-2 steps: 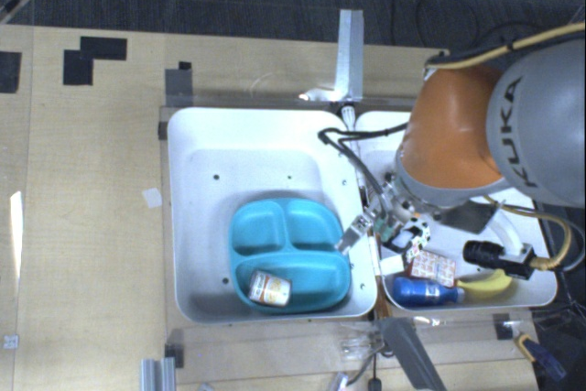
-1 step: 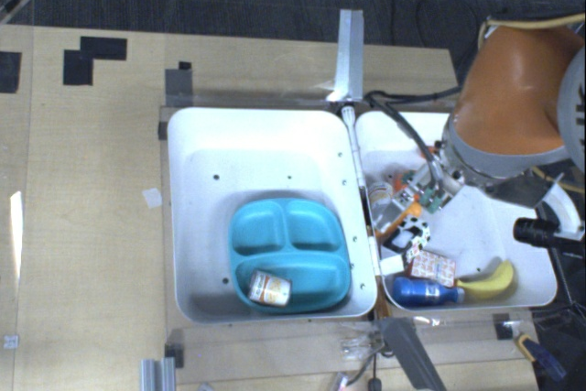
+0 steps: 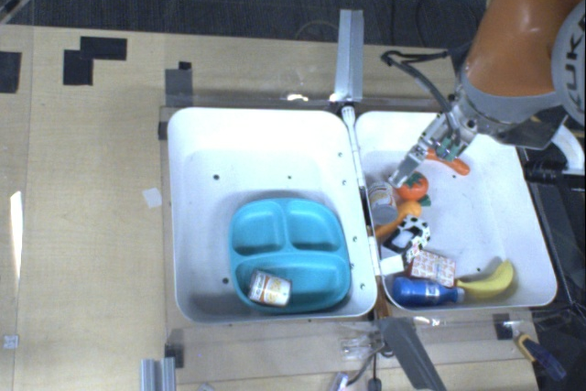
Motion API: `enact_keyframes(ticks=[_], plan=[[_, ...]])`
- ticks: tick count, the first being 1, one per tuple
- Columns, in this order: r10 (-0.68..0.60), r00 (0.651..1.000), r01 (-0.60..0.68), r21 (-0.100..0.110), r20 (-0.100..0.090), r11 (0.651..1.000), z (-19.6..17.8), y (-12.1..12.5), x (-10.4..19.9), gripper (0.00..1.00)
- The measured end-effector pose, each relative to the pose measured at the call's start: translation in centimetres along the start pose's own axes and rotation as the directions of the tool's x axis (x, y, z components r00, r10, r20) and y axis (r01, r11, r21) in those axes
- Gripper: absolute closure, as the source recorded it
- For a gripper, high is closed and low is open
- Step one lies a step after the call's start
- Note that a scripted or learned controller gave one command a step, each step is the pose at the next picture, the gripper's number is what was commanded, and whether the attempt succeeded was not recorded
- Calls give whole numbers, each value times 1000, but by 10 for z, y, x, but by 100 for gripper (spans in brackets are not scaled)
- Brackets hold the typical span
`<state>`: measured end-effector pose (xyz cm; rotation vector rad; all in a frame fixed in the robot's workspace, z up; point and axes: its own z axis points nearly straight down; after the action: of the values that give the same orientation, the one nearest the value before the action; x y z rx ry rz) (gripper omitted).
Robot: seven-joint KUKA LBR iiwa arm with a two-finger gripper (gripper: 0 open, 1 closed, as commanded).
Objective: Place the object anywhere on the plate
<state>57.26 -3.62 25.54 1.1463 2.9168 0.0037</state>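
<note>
A blue sectioned plate [image 3: 291, 238] lies in the left bin [image 3: 211, 197]. On its front left section a small can [image 3: 269, 288] with a pale label lies on its side. My gripper [image 3: 404, 173] hangs over the right bin [image 3: 494, 215], near the divider, pointing down and to the left. Its tip is just above a small orange fruit [image 3: 417, 188] and beside a little grey tin [image 3: 379, 195]. An orange carrot-like piece [image 3: 451, 164] shows right beside the gripper's base; whether it is held or lying in the bin I cannot tell.
Several items crowd the right bin's front left: a black-and-white toy [image 3: 410, 234], a red patterned packet [image 3: 432, 266], a blue bottle [image 3: 421, 292] and a banana [image 3: 487, 280]. A metal post [image 3: 350, 59] stands behind the divider between the bins.
</note>
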Motion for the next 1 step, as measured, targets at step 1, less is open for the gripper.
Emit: enact_keyframes(ticks=[1], plan=[[-141, 990, 141, -1, 3, 990, -7, 8, -52, 0]])
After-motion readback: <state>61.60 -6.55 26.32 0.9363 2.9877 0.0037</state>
